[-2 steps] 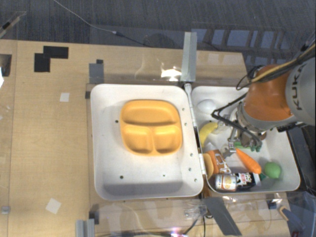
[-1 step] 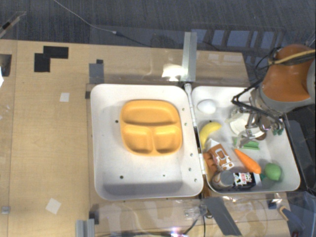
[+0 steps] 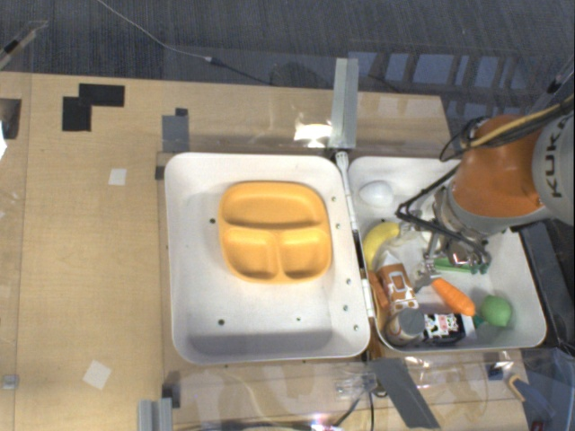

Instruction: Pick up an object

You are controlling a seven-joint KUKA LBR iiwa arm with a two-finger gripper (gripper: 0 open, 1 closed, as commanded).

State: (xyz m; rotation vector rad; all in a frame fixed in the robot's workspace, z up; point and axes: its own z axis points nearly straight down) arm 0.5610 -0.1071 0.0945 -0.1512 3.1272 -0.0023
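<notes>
I reach in from the right over the right bin (image 3: 530, 268), my orange band above the wrist hanging over its middle, and my gripper (image 3: 446, 260) points down among the clutter there. From this slanted view the metal parts of my hand blur together, so I cannot tell whether my jaws stand apart or together, nor whether anything sits between them. Just below and slightly right of my gripper lies an orange carrot (image 3: 454, 296), tilted from upper left to lower right, close to my tip but whether touching I cannot say. To its right rests a green ball (image 3: 495, 312), near the bin's lower right corner. Left of my gripper a yellow banana-like piece (image 3: 380, 238) lies by the bin's left wall, and above it sits a white egg-shaped thing (image 3: 375, 192). Below the yellow piece is a small brown packet (image 3: 394, 285), and beneath that a dark can (image 3: 444, 326) with a black-and-white label lying on its side along the bin's near wall. In the left bin (image 3: 193, 268) an orange-yellow compartment tray (image 3: 274, 230) lies by itself, well apart from me.
</notes>
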